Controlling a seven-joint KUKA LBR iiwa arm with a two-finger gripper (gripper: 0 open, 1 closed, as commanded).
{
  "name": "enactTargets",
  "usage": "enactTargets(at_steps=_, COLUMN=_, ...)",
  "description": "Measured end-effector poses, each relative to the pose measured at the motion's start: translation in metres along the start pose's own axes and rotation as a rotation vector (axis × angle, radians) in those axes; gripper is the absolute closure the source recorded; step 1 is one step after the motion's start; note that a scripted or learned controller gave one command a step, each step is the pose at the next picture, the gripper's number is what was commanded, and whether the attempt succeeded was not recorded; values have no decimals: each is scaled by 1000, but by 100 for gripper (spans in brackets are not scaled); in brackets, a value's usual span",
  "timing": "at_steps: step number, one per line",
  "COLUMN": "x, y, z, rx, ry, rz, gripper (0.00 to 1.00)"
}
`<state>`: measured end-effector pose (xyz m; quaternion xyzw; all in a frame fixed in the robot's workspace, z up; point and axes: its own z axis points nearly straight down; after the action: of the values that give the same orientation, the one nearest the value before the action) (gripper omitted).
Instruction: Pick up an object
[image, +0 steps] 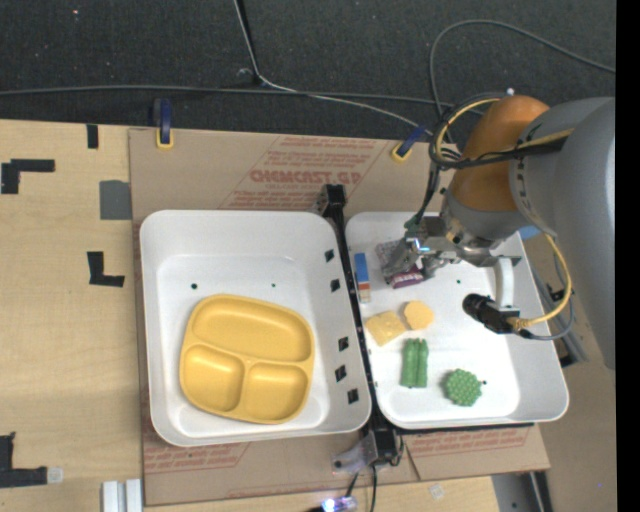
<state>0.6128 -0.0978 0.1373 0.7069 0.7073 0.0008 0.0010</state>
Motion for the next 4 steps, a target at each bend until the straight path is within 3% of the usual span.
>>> enactTargets(at_steps=2, x=6, y=0, z=-102, rx=-1, ry=0, rz=-1, gripper=100)
enactTargets(at_steps=4, x=116, y=-10, z=-97, rx=3, ry=1, rz=-7, gripper=100)
